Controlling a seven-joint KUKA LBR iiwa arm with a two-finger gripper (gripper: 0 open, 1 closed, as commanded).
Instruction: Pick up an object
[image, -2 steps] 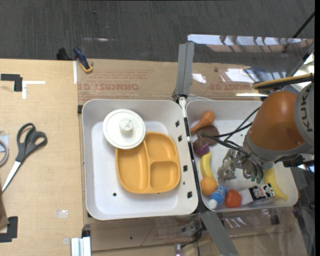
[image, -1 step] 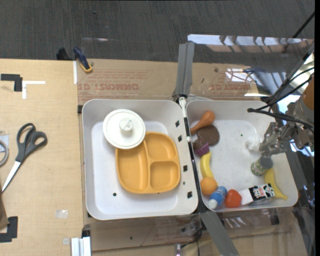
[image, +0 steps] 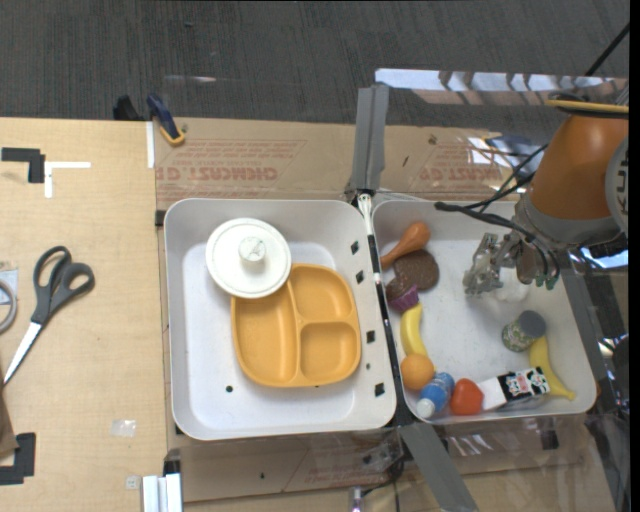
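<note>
A robot arm (image: 585, 170) reaches from the right over the right bin (image: 575, 300). Its gripper (image: 487, 270) hangs above the bin floor; whether it is released or clenched cannot be told. Toy food lies along the bin's left and near sides, including a banana (image: 412, 332) and an orange (image: 417, 372).

Both white bins (image: 190, 400) look like smooth, faintly glossy plastic, and so does the orange divided tray (image: 296, 330) under the white lid (image: 249, 257). The bench (image: 80, 400) reads as matt wood-coloured board, with bare metal scissor blades (image: 20, 345) and a metallic gripper (image: 492, 268).
</note>
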